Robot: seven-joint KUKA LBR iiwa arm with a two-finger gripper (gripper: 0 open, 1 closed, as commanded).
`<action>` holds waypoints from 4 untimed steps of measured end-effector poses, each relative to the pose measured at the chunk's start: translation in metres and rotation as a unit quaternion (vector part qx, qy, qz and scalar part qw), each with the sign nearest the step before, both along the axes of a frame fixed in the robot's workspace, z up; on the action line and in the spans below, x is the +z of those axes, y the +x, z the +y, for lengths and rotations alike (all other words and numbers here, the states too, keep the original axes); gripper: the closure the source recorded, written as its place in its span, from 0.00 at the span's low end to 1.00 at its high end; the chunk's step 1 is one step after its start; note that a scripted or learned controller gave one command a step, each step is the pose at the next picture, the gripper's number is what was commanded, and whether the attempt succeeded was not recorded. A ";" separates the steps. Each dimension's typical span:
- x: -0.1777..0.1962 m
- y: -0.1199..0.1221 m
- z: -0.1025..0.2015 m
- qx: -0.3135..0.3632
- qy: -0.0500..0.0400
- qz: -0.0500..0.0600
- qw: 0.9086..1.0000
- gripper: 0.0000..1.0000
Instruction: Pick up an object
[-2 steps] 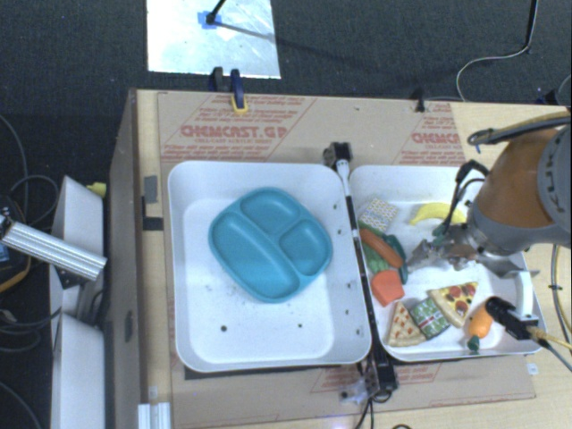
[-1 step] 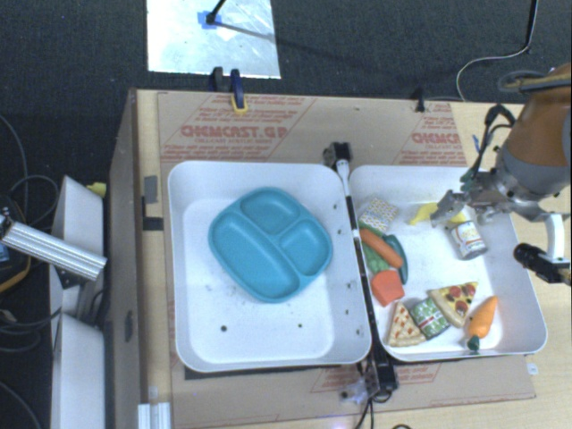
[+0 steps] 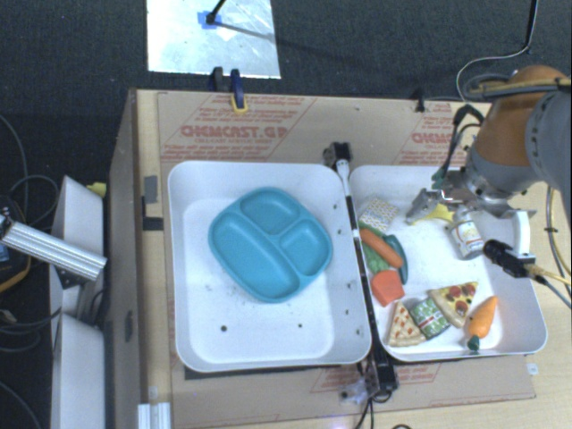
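**Now low over the right bin, gripper among the toy food**

Well, from where I stand the grey arm (image 3: 523, 146) comes in from the right, its orange band at the top; the gripper (image 3: 431, 206) sits down at the back of the right bin (image 3: 536, 333), near its far wall; whether it is spread or pressed together I cannot tell from this angle, and I see nothing clearly pinched in it. A small yellow object (image 3: 441, 209) lies right at its tip, touching or just under it; I cannot say which.

The things to pick lie across that same bin; a speckled white piece (image 3: 377, 213) is just to the left of the gripper; a small jar (image 3: 466, 236) lies tilted just to its right. Nearer the divider, a toy carrot (image 3: 379, 248) rests on a green piece (image 3: 398, 259), with a red block (image 3: 387, 287) just in front of them; along the front wall lie a pizza slice (image 3: 406, 323), a second slice (image 3: 457, 299) and, between them, a small greenish piece too blurred to name; an orange toy vegetable (image 3: 483, 315) lies beside them at the right.

The left bin (image 3: 192, 333) holds a blue divided plate (image 3: 268, 244), flat and near its middle, well apart from the gripper; both bins stand on a sheet of printed cardboard (image 3: 268, 123).
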State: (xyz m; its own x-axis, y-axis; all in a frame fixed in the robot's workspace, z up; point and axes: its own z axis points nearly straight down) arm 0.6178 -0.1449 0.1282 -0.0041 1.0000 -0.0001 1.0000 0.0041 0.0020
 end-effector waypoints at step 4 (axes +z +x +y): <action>-0.013 0.051 -0.049 -0.001 -0.001 0.000 1.000 0.00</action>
State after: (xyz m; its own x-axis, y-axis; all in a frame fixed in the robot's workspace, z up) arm 0.6689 -0.1941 0.1151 -0.0028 1.0000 -0.0018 1.0000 0.0028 0.0023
